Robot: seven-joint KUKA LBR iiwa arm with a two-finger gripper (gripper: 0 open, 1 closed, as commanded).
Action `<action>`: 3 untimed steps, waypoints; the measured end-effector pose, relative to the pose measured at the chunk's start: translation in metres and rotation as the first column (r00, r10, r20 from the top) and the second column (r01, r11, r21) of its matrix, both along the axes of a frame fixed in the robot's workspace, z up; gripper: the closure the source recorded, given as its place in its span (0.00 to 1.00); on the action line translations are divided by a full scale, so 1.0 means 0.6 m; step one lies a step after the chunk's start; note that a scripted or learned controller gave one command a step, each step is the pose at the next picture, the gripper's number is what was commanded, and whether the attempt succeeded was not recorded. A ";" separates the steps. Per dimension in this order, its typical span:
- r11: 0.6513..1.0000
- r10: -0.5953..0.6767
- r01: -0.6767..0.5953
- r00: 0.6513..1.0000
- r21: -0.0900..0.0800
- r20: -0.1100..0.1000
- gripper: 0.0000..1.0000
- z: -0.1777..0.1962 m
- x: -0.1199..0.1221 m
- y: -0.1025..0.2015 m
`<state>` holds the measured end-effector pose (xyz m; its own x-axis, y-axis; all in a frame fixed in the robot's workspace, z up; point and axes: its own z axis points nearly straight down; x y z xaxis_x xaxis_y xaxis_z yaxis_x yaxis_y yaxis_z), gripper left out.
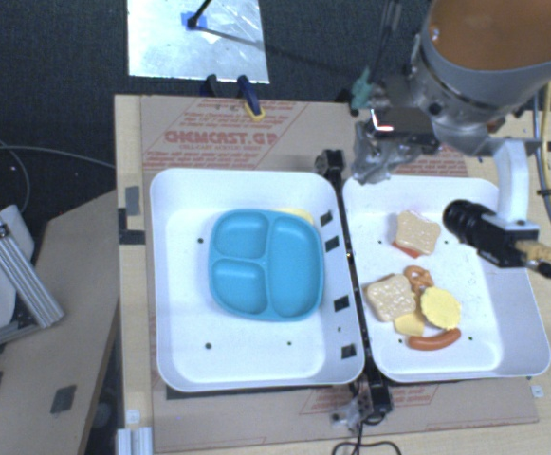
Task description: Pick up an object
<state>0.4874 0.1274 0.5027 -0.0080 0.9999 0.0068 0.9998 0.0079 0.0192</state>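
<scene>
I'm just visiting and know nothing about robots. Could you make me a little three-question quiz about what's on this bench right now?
1. True or false: the blue divided plate lies in the left bin.
2. Which item lies nearest the front edge of the right bin? A) the sausage B) the pretzel C) the sandwich piece
3. Fill in: the gripper sits above the ____ edge of the right bin, near the divide between the bins.

Key: 1 true; 2 A; 3 far (back).
</scene>
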 end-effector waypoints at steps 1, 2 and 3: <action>1.000 0.001 -0.001 1.000 -0.009 -0.028 1.00 -0.192 -0.004 0.069; 1.000 0.005 -0.005 1.000 -0.006 -0.016 1.00 -0.165 0.000 0.066; 1.000 0.012 -0.012 1.000 -0.005 -0.014 1.00 -0.147 0.001 0.066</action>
<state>0.4878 0.1670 0.4145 -0.0200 0.9998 0.0017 0.9998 0.0200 0.0049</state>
